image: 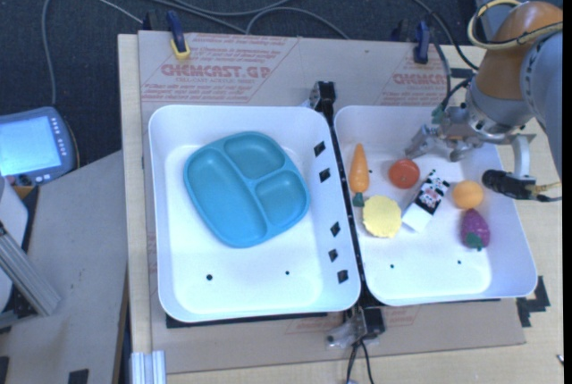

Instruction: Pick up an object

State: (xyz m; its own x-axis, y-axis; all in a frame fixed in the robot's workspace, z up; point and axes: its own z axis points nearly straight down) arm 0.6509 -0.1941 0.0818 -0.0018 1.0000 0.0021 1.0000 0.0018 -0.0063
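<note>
The right bin (447, 284) holds several toy foods: an orange carrot (358, 168), a red tomato (404, 173), a yellow round piece (382, 216), a white and black carton (426, 195), a small orange fruit (467, 194) and a purple eggplant (475, 229). My gripper (436, 149) hangs over the back of this bin, just behind the tomato and the carton. Its fingers stand spread open with nothing between them. The grey arm with its orange band (527, 20) comes in from the upper right.
The left bin (179, 284) holds a blue divided plate (248, 187). A black divider with clips (335, 195) runs between the bins. Cables trail behind the bench, and a small screen (31, 146) sits at far left.
</note>
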